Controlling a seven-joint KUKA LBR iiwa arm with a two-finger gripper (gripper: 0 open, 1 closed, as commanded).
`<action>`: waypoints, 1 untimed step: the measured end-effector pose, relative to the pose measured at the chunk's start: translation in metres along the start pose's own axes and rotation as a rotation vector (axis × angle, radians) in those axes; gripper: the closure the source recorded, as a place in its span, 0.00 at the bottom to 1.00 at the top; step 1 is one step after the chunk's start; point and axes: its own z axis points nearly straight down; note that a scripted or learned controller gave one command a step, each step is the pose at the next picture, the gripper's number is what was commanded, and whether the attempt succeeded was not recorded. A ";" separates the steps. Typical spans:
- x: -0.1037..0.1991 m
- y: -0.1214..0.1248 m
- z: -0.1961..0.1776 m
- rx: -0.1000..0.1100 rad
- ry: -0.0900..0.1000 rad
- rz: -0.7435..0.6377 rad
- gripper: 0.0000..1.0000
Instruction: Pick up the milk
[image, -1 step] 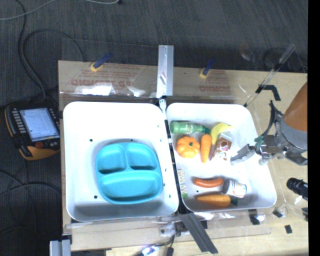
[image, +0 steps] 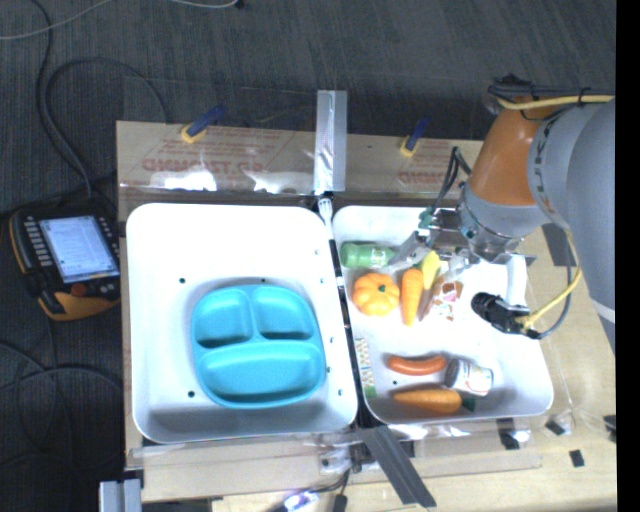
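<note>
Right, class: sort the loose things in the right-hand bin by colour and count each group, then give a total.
Orange: 3, the pumpkin, the upright carrot and the carrot at the bin's front
Red: 1, the sausage
Green: 1, the bottle
Yellow: 1, the piece by the claw
White: 1, the small bottle
Total: 7

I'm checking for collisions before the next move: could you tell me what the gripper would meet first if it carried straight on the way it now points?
The gripper points down into the right bin. Most likely it would first meet the yellow item beside the upright carrot, though depth is hard to judge from this slanted view.
</note>
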 end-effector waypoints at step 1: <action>0.001 0.000 -0.008 0.003 -0.001 -0.001 1.00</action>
